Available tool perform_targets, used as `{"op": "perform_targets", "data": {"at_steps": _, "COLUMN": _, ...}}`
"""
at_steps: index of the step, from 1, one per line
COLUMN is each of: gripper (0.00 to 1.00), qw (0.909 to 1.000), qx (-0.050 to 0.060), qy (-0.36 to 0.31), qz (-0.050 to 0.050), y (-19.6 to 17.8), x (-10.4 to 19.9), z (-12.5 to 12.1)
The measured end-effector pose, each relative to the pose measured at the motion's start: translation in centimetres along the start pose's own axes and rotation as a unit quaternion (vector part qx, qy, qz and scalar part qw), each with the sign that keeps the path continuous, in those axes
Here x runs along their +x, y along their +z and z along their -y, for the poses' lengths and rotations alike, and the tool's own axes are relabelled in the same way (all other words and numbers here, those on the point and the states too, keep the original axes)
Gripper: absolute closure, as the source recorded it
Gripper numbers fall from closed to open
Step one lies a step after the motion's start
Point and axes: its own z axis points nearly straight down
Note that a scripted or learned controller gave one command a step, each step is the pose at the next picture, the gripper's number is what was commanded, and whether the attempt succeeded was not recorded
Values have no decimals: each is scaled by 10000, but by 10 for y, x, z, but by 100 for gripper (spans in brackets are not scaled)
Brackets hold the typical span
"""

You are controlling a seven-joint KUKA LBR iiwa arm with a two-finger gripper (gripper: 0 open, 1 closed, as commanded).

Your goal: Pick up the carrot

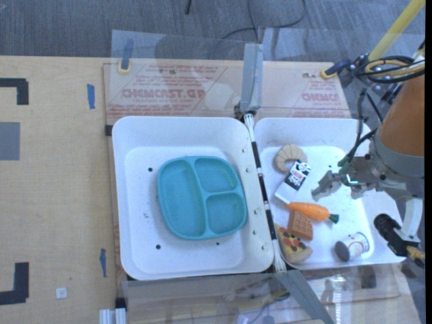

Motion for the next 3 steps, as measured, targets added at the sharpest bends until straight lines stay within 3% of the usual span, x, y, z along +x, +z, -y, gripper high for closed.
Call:
{"op": "perform_targets", "data": {"at_steps": 1, "gripper": 0, "qw": 9925, "qx": -165, "qy": -1213, "qz": 54, "y": 128, "x": -10, "z": 1}}
{"op": "perform_targets", "data": {"at_steps": 2, "gripper": 100, "qw": 9926, "qx": -183, "qy": -1201, "qz": 53, "y": 118, "x": -11, "z": 1}}
{"op": "perform_targets", "data": {"at_steps": 3, "gripper": 100, "qw": 9609, "qx": -24, "qy": -2769, "qz": 11, "y": 41, "x": 58, "z": 10}}
